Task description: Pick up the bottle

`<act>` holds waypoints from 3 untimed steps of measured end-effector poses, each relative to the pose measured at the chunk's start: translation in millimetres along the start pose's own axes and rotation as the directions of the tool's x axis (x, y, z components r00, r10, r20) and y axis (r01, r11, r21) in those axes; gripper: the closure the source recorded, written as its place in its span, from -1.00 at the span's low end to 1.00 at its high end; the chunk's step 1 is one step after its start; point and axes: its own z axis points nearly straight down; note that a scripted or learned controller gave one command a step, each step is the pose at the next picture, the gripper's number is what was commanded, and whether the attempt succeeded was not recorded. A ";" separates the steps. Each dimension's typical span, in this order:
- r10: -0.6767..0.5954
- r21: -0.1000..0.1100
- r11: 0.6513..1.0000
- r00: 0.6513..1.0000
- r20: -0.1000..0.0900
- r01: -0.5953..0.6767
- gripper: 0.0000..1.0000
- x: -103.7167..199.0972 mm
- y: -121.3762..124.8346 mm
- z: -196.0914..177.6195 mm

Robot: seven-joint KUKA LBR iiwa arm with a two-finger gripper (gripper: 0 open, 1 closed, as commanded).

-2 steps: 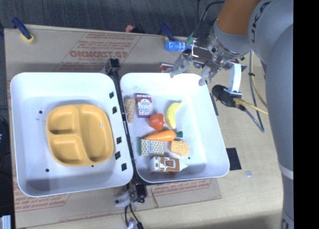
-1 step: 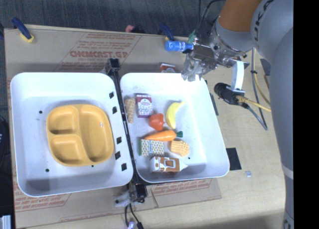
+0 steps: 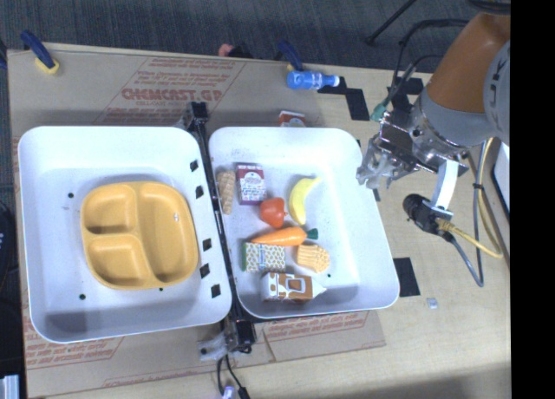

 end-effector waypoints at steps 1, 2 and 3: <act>0.299 0.002 0.954 0.954 -0.001 -0.299 1.00 -37.2 -60.7 6.0; 0.662 0.001 0.749 0.749 -0.003 -0.662 1.00 -45.7 -56.4 23.2; 0.763 0.000 0.646 0.646 -0.003 -0.763 1.00 -53.1 -52.8 18.6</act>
